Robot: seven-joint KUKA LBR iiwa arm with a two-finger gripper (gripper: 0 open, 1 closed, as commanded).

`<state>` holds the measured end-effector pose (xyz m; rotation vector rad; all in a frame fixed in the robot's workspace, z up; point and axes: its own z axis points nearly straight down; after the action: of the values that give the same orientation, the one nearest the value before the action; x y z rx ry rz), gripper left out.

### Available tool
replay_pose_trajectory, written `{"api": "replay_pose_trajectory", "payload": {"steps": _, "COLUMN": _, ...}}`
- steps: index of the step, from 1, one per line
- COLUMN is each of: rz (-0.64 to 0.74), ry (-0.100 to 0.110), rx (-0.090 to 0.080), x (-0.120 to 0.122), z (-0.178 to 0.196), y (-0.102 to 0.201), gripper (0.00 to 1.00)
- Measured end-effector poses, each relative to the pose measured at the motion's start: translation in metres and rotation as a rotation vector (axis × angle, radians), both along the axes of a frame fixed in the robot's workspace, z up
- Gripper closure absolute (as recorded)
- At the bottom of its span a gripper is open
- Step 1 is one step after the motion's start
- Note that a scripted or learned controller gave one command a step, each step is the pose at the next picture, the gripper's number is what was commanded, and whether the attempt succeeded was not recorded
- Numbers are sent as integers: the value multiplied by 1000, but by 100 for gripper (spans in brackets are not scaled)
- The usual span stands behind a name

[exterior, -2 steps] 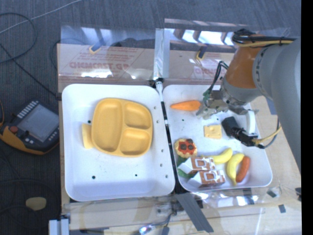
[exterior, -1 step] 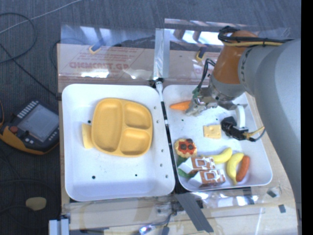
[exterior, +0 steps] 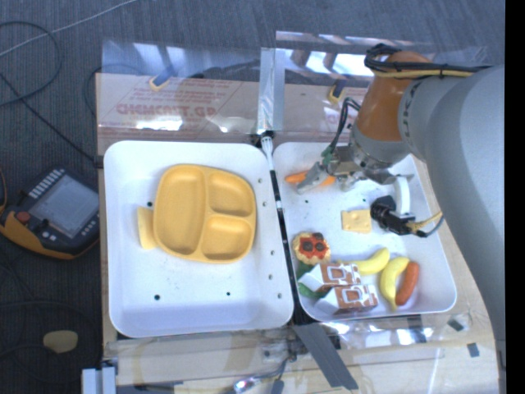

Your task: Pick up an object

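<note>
The carrot [exterior: 299, 176] lies at the right bin's [exterior: 447, 298] far-left corner, just beside the gripper [exterior: 321, 175] (fingers apparently spread). It could be nudged against the wall and missed.

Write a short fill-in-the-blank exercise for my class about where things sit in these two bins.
1. The yellow divided tray lies in the ____ bin.
2. The tray has ____ compartments.
3. The banana lies in the ____ bin.
4. The robot's hand is over the far end of the ____ bin, near the orange carrot.

Missing words: left; three; right; right
</note>
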<state>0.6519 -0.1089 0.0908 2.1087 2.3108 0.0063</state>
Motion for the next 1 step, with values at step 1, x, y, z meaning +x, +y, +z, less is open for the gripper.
{"api": "replay_pose_trajectory", "payload": {"steps": 1, "rz": -193, "ry": 31, "rx": 6, "x": 14, "z": -3, "y": 2, "gripper": 0}}
